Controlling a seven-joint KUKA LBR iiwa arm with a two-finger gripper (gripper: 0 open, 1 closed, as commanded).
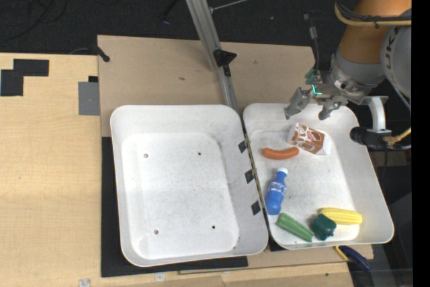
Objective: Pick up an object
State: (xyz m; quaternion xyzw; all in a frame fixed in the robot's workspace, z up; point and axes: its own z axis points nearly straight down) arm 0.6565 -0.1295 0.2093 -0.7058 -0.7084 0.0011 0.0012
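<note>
Two shallow white bins sat side by side on the bench, the left bin [178,185] and the right bin [363,178], their inner rims meeting along a line of small black clips. All the loose items lay in the right bin. A brown and white carton [308,138] rested in the upper part of that bin, tilted, and just below and to its left an orange sausage-shaped item [280,152] lay roughly level. Near the inner rim, lower down, a blue bottle with a white cap [276,191] lay on its side, cap pointing up the frame. At the bottom of the bin a green pepper-like piece [294,226] lay slantwise, a dark green block [322,227] sat just beside it, and a yellow corn cob [341,216] lay touching or nearly touching that block on its upper right. The arm [366,37] reached in from the right, its orange section above the wrist. The gripper [314,106] hung over the top edge of the right bin, just above the carton, with its two fingers [295,106] spread apart and nothing between them. A slanted metal rail [205,30] crossed the board behind the bins.
</note>
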